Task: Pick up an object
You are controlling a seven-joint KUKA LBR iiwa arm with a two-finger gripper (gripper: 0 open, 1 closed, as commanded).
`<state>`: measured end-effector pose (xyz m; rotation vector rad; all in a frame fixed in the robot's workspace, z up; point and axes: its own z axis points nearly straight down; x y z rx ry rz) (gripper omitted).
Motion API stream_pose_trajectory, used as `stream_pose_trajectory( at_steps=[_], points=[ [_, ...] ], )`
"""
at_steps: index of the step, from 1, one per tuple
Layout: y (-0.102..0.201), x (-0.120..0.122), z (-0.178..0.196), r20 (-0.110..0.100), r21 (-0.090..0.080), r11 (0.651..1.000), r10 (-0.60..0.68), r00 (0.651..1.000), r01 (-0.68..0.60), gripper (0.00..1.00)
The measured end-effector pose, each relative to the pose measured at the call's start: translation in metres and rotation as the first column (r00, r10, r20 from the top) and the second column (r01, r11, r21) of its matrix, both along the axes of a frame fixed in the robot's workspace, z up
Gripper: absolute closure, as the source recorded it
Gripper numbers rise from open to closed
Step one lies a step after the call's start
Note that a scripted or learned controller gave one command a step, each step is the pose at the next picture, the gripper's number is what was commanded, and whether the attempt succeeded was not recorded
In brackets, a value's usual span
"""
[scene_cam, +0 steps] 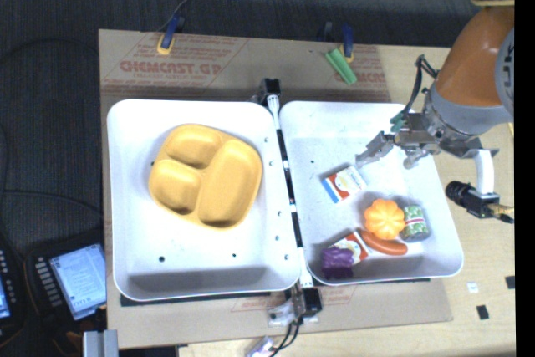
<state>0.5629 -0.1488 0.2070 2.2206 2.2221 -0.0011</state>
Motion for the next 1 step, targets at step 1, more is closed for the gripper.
stream_pose_trajectory(
  at_steps=[1],
  points=[
    [0.0261,-0.0306,-0.1187,0.006,0.0,1.0,0.0,1.0,0.0,0.0]
  ],
)
